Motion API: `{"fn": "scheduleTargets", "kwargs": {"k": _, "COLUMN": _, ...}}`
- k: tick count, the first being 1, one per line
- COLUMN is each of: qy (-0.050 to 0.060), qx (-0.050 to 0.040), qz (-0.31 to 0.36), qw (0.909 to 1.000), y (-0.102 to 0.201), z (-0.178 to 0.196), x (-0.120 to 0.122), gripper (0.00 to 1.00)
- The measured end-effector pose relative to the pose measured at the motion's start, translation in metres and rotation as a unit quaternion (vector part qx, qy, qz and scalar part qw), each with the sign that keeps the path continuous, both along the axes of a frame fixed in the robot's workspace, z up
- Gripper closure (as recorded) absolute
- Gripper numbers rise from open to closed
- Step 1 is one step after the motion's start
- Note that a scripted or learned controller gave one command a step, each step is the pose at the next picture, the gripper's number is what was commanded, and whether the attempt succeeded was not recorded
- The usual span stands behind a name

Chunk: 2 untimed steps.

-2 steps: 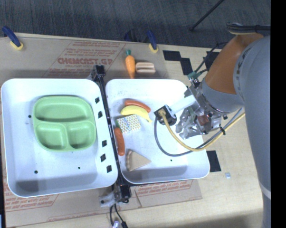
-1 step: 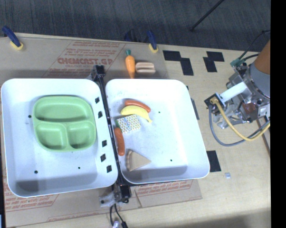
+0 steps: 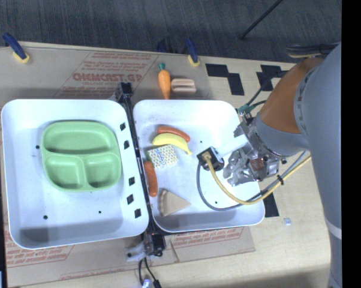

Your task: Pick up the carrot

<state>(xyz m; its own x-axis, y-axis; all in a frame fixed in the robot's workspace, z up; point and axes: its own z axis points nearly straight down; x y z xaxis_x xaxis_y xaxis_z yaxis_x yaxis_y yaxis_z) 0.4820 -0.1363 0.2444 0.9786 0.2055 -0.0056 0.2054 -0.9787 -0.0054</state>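
Observation:
An orange carrot point(image 3: 164, 84) with a green top lies on the bench just behind the right bin point(image 3: 228, 110), outside its back wall. My gripper point(image 3: 243, 168) hangs over the right side of that bin, well away from the carrot, and nothing shows between its fingers. An orange stick-shaped item point(image 3: 151, 178) lies along the same bin's left wall.
The right bin also holds a red sausage point(image 3: 173, 131), a yellow banana point(image 3: 171, 141), a patterned block point(image 3: 162, 156) and a pale wedge point(image 3: 172, 204). A small bun-like item point(image 3: 183, 87) sits beside the carrot. The left bin point(image 3: 18, 161) bears a green divided plate point(image 3: 81, 155).

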Motion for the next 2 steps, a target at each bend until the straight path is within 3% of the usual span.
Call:
{"fn": "scheduleTargets", "kwargs": {"k": 1, "qy": -0.002, "qx": -0.0007, "qz": 0.164, "qw": 0.9865, "y": -0.063, "z": 0.069, "x": 0.050, "gripper": 1.00}}
{"fn": "scheduleTargets", "kwargs": {"k": 2, "qy": 0.000, "qx": 0.0000, "qz": 0.000, "qw": 1.0000, "y": 0.001, "z": -0.003, "x": -0.006, "gripper": 1.00}}
